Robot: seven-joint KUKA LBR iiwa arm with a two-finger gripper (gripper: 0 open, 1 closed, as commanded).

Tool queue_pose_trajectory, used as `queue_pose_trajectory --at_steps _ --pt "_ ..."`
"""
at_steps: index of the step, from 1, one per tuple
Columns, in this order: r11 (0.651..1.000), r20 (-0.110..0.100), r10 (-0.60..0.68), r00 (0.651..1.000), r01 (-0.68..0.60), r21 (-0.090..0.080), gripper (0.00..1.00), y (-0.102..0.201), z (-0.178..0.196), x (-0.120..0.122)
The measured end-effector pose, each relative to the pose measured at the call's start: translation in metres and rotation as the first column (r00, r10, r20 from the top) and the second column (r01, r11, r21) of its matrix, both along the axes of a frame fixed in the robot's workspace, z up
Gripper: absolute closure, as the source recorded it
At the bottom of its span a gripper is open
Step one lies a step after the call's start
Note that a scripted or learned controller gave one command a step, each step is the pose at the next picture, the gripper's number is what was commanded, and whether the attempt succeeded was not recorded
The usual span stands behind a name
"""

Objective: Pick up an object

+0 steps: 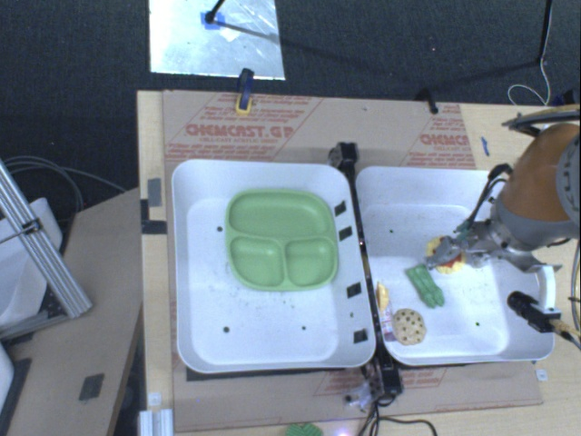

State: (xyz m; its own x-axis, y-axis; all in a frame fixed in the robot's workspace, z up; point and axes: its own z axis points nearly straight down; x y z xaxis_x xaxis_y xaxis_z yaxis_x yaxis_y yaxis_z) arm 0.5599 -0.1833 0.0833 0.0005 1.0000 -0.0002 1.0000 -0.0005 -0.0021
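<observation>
from above, two white bins sit side by side. the left bin (195, 271) holds one green divided plate (280, 240). the right bin (399, 198) holds one green toy (425, 285), one cookie (408, 326) near it, and one small yellow piece (382, 295). the gripper (451, 252) hangs over a yellow-red object (447, 260) just right of the toy; its grip state cannot be told.

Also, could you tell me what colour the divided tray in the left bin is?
Light green tray, clearest in the camera view.
</observation>
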Motion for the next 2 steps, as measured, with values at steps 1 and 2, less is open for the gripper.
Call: queue_pose_trajectory --at_steps 1,2 --pt "1.0 0.001 0.007 1.0 -0.007 0.002 0.0 0.047 0.001 -0.012" --pt "1.0 0.009 0.006 1.0 -0.006 -0.001 0.0 0.041 0.002 0.039"
